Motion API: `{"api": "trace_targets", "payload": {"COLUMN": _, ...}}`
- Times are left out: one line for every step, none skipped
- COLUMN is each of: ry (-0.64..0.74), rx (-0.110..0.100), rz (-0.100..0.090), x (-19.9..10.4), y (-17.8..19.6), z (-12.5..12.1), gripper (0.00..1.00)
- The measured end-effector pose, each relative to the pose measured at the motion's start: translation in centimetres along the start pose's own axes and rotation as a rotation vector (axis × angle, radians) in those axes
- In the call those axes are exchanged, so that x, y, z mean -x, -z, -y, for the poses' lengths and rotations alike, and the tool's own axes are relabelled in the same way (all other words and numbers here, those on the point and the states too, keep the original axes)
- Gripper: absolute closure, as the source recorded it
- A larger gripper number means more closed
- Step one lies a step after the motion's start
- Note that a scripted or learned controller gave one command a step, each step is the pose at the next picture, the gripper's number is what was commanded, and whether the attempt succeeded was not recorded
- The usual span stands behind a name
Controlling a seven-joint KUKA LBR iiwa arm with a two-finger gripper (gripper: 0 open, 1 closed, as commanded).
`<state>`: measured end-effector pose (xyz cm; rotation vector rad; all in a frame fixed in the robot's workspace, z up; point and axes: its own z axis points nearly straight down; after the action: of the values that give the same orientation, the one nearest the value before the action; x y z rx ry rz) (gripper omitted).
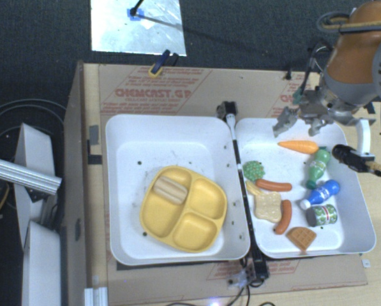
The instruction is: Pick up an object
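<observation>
My gripper (300,126) hangs over the back of the right bin (356,241), its two fingers spread apart with nothing between them. Just in front of it lies an orange carrot (298,146). Further toward the front are a green bottle (317,167), a blue bottle (321,193), a small can (321,215), a broccoli floret (253,169), two sausages (274,185) (284,217), a slice of bread (267,206) and a brown cracker (301,238).
The left bin (126,145) holds a yellow divided tray (184,208) with a tan piece of food (170,188) in its back compartment. A black clip (228,110) sits at the back where the bins meet. A black cylinder (346,156) juts in at the right bin's right rim.
</observation>
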<state>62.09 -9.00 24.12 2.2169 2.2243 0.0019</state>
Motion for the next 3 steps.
{"api": "trace_targets", "payload": {"ry": -0.003, "rx": -0.006, "rz": -0.001, "x": 0.3, "y": -14.0, "z": 5.4, "gripper": 0.0}}
{"api": "trace_targets", "payload": {"ry": -0.004, "rx": -0.001, "rz": 0.001, "x": 3.3, "y": -13.3, "z": 8.2, "gripper": 0.0}}
{"api": "trace_targets", "payload": {"ry": -0.003, "rx": 0.01, "rz": 0.002, "x": 2.6, "y": -15.3, "z": 9.1, "gripper": 0.0}}
